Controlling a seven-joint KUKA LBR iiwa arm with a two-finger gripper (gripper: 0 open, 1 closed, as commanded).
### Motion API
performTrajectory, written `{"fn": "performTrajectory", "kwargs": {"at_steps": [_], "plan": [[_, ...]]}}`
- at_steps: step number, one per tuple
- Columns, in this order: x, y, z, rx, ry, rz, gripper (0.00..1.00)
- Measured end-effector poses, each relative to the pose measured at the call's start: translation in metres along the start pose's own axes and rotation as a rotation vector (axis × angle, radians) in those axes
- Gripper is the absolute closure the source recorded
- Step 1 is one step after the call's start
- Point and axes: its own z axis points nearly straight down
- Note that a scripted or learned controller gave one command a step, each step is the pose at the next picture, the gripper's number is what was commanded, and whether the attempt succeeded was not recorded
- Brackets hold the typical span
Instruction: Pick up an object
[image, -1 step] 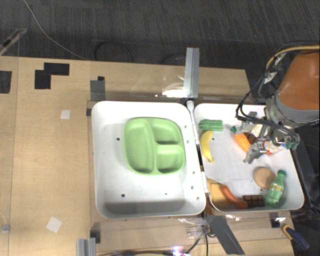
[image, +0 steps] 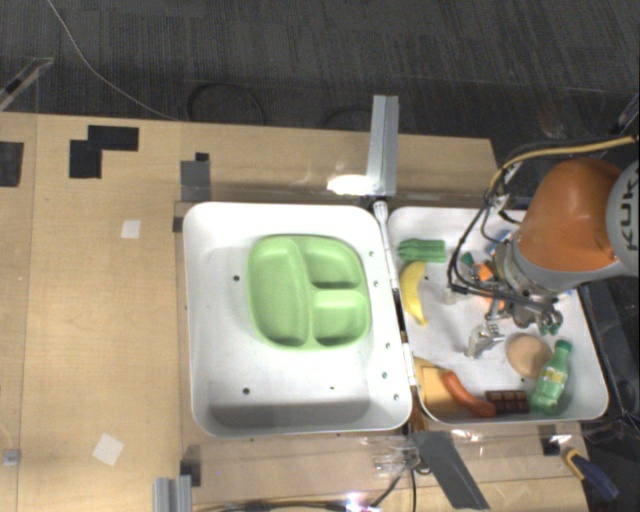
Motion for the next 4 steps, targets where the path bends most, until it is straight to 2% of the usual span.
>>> {"fn": "performTrajectory", "kwargs": {"at_steps": [1,2,3,4], "plan": [[-0.066,-0.010,0.009,0.001,-0.004,-0.098,0.00],[-0.011,-0.027,0.004,-0.001,0.005,0.079,0.00],[-0.028,-0.039,0.008,0.001,-0.003,0.032,0.00],[-0.033,-0.037,0.008,0.002,-0.003,0.041,0.00]]}}
